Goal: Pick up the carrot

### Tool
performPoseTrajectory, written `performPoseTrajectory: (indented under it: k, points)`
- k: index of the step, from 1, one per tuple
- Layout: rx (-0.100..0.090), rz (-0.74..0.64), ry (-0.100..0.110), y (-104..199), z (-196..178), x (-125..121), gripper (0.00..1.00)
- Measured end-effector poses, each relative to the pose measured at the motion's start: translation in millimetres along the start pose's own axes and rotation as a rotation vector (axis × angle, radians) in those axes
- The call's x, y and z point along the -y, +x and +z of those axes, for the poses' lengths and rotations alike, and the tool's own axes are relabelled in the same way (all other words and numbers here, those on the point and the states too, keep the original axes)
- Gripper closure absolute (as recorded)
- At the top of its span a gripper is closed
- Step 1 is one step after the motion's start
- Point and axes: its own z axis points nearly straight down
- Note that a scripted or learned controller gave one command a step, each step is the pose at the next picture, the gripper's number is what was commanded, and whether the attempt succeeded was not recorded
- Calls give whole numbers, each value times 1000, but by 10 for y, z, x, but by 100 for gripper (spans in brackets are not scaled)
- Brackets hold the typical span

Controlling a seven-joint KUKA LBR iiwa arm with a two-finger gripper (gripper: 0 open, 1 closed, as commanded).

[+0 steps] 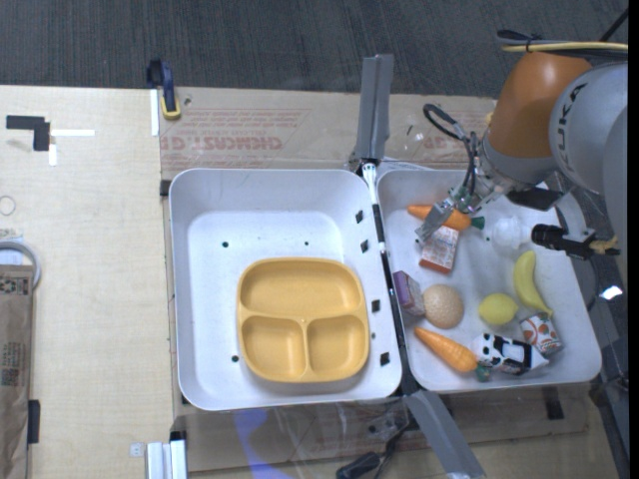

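Observation:
Two carrots lie in the right bin [579, 297]. One orange carrot [446, 349] rests near the bin's front edge, its thick end toward the left. A second, smaller carrot [423, 211] lies at the back of the bin, and its right end is hidden under my gripper [445, 218]. The gripper is low over that back carrot, reaching down from the arm's orange band [529, 98] at the upper right. The tip is too small and cluttered to tell if it touches the carrot.
In the right bin are also a small carton [438, 251], a purple item [407, 292], a beige egg [443, 305], a lemon [497, 309], a banana [529, 282] and a cow toy [509, 352]. The left bin [200, 267] holds a yellow divided plate [300, 317].

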Motion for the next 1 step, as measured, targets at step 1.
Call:
performPoseTrajectory:
  k: [1]
  points:
    - [-2,4,1,-8,-92,9,100]
